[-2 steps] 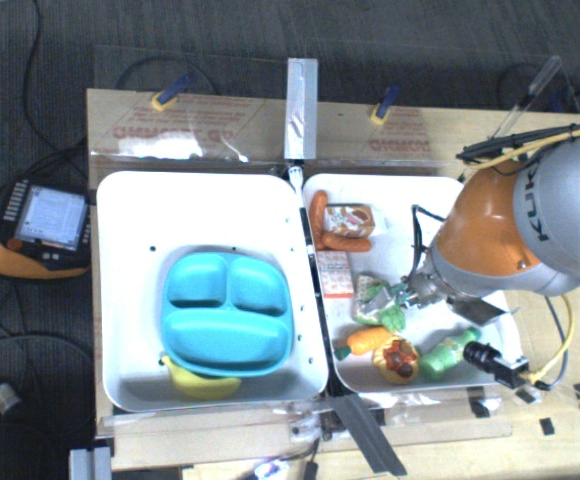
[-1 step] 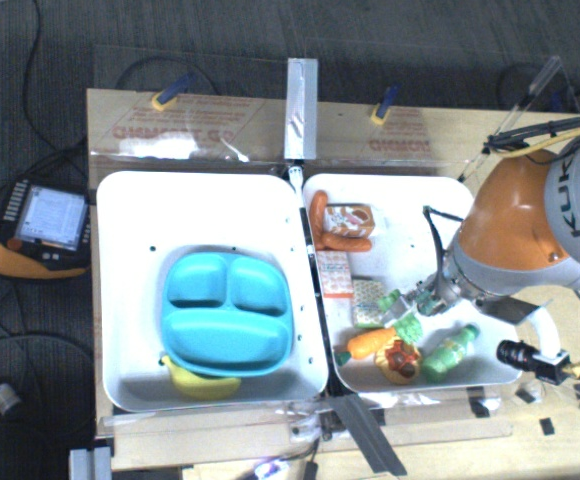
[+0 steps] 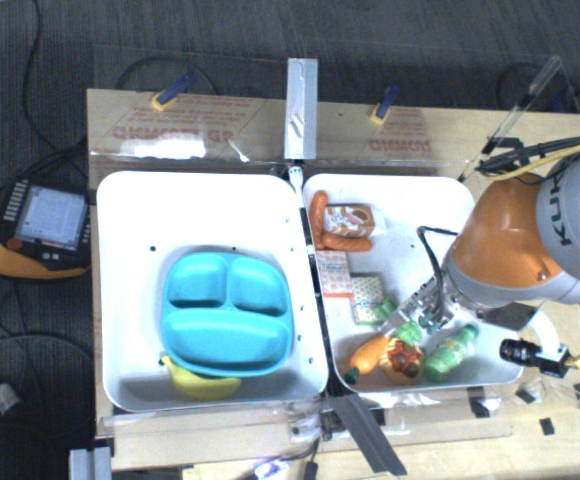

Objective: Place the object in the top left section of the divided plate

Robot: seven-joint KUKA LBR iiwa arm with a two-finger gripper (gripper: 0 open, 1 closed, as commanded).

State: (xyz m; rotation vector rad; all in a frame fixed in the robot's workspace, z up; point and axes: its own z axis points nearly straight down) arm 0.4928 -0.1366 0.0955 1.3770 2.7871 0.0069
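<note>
While the object to be moved is not yet singled out, I judge it to be one of the toy foods heaped under the gripper [image 3: 417, 320]: an orange piece [image 3: 368, 354], a brown-red piece [image 3: 403, 359] and a green piece [image 3: 447, 356], crowded against the right bin's [image 3: 440, 190] near wall. I cannot tell how the gripper is set. Well to its left, the blue divided plate [image 3: 228, 311] lies flat in the left bin [image 3: 130, 268], overlapping a yellow item [image 3: 198, 381].

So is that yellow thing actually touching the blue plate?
Touching, as far as the camera view shows: the blue divided plate overlaps the yellow object, whose top edge disappears under the plate's front rim with no gap between them.
</note>
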